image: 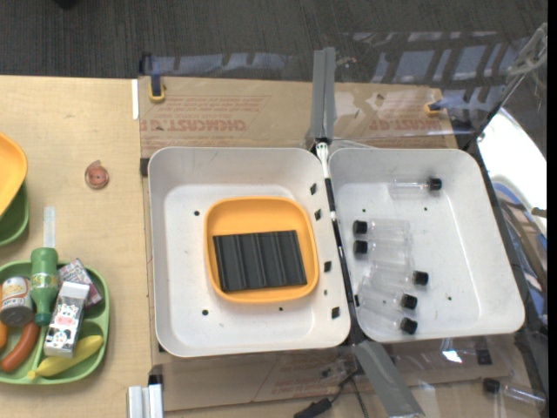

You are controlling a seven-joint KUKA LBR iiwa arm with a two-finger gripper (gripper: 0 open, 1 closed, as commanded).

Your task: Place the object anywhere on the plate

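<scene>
Two shallow white bins sit side by side on a sheet of brown cardboard (pixel 218 124) printed with red lettering, which lies on a pale wooden bench top (pixel 87 225).

The left white bin (pixel 174 320) holds a yellow-orange plastic plate (pixel 261 209), square with rounded corners, lying flat at about the middle of the bin floor. A dark grey ribbed rectangular slab (pixel 264 260) lies on the plate and covers most of its centre, leaving the orange rim bare all round.

The right white bin (pixel 487 303) holds several small clear plastic vials with black caps, all lying on their sides and well apart from the plate. One capped vial (pixel 416 185) lies near the bin's back edge, cap towards the right. Two more vials (pixel 387 231) lie close together near the bin's left wall, caps towards that wall. A group of three vials (pixel 383 290) lies towards the front left corner, caps pointing right and forward. The clear bodies are faint against the white floor, so their exact outlines are hard to tell.

A grey metal bar (pixel 324 94) stands at the back where the two bins meet.

At the bench top's front left corner, a green divided tray (pixel 103 307) carries toy food, including an upright green bottle (pixel 43 281). At the left edge an orange bowl (pixel 9 172) is partly in view. A small pink round object (pixel 97 175) lies alone between that bowl and the left bin.
</scene>
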